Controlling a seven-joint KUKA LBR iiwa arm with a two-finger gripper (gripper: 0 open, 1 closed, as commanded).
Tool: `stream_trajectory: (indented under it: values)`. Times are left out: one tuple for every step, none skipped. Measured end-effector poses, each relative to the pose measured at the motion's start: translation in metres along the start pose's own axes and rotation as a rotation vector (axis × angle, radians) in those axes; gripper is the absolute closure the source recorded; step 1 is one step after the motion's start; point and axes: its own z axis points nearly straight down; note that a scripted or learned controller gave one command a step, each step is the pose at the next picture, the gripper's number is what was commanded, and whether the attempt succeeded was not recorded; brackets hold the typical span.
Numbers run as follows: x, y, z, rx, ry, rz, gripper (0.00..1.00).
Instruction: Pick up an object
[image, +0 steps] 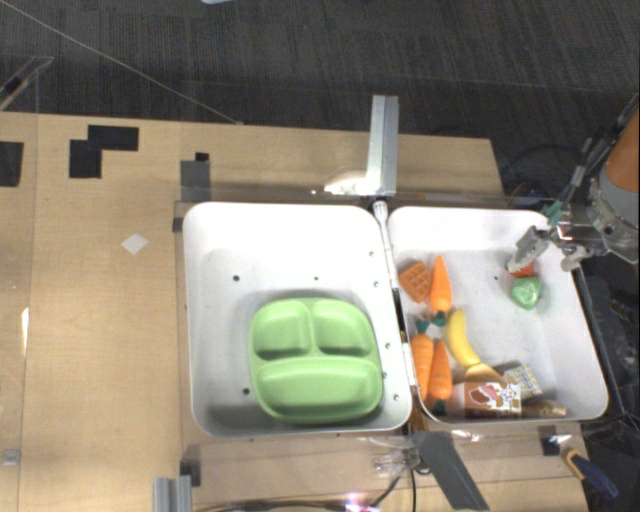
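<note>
Two bins: two shallow white bins sat side by side mid-frame, the left bin (200, 300) bearing a green divided tray (315, 357), the right bin (590, 370) a scatter of toy food.
Gripper: the gripper (528, 252) hung at the right bin's upper right corner, low over the floor; whether it was open or closed could not be told.
Nearest object: a small green toy (526, 293) lay just below the gripper, with a small red-orange piece (522, 268) between them; nothing was seen held.
Step in hand: judged a descent on the green toy; a straight drop centred over it looked best, clear of the red-orange piece.
Edges: the bin's right wall stood near the toy.
Open room: bare floor spread left of the toy toward the banana (460, 338) and carrots (431, 367), well apart.
</note>
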Motion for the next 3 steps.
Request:
stream_trajectory:
  values:
    - [0.064,-0.036,0.100,0.003,0.001,0.152,0.00]
    - [0.084,-0.053,0.135,-0.009,-0.001,0.055,0.00]
    - [0.087,-0.049,0.123,-0.016,0.004,0.052,1.00]
